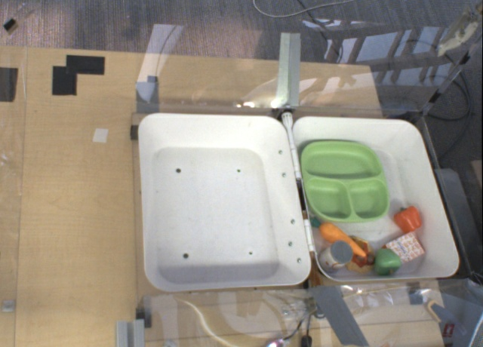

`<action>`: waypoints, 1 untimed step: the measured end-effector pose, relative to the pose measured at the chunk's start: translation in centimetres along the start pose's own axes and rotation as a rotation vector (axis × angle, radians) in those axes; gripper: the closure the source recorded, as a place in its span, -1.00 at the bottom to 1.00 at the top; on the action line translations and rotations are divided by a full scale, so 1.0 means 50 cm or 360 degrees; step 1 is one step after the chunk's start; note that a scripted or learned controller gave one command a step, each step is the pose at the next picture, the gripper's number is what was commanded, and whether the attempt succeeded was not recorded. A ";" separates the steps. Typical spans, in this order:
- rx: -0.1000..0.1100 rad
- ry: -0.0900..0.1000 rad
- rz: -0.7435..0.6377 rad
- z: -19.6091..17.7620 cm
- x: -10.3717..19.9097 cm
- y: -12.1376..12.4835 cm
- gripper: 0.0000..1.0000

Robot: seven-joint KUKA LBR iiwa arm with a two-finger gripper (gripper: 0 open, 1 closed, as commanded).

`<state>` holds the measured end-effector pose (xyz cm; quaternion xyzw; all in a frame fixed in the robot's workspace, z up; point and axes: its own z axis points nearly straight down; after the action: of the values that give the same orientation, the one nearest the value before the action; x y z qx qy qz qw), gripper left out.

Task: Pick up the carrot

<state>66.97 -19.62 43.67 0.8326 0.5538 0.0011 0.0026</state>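
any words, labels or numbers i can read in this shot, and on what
None can be read.
small carton in the right bin: red-and-white print, too blurred to read.
tag on the floor by the lower right corner: red mark, too small to read.

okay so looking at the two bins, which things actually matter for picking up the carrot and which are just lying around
For the job:
carrot, lying in the right bin just below the green tray

Just lying about:
green divided tray
grey can
red-orange toy
small patterned carton
green round toy
left bin
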 end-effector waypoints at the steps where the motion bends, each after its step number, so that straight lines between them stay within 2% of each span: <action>1: -0.0009 -0.0002 -0.0010 -0.025 0.003 0.001 1.00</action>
<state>67.08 -19.47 44.94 0.8309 0.5564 0.0022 0.0052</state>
